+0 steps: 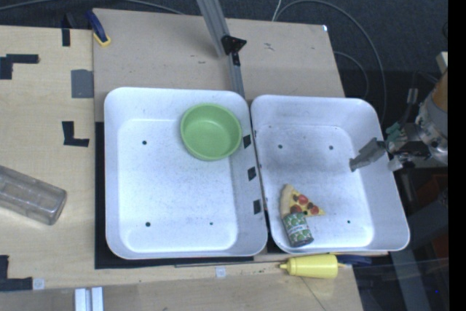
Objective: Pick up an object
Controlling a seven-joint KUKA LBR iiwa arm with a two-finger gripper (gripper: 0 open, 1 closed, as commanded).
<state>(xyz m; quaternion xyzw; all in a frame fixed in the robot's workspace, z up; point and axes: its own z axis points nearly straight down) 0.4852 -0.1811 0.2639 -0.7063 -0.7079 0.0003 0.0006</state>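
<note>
Our gripper [368, 154] hangs at the right side of the frame, just over the right rim of the right bin [320, 109]. We see one dark finger poking left into the bin, but we cannot tell how wide the gripper is set. We see nothing held in it.

We have to pick up one thing. The closest things are in the lower part of the right bin: a toy pizza slice [300, 202] and a small green can [298, 228]. They touch each other, with the slice just above the can in the frame. Both lie down and to the left of our gripper, a short way off.

The can lies on its side. Its long way runs almost up and down in the frame, leaning a little. We think the gripper should close across its short way.

The green bowl [210, 131] sits in the upper right part of the left bin [116, 156], well away from us. A yellow bottle [313, 266] lies on the bench just below the right bin.
</note>
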